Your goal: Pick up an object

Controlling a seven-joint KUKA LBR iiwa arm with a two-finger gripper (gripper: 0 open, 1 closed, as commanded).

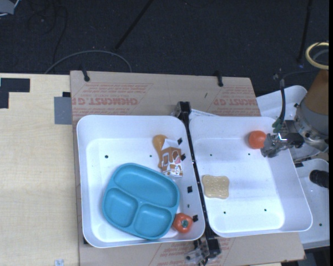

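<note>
In the left bin [89, 148] a blue divided plate [140, 200] lies near the front, and a small red tomato-like fruit [182, 223] touches its right near corner. Farther back, close to the divider, there are a tan pear-shaped piece [159, 143] and a small printed packet [171, 162], the two just beside each other.

In the right bin [291, 215] a flat beige slice like bread [215, 186] lies near the left wall. An orange ball [256, 139] rests at the far right part of this bin.

The gripper [273, 146] is at the right rim, and the orange ball lies directly to its left, just beside it or perhaps touching. I cannot tell how the gripper is set, and nothing is seen held in it. My judgement is that the ball is the nearest candidate, so the coming move needs a short shift to the left. A round ball can roll away from the side.
</note>
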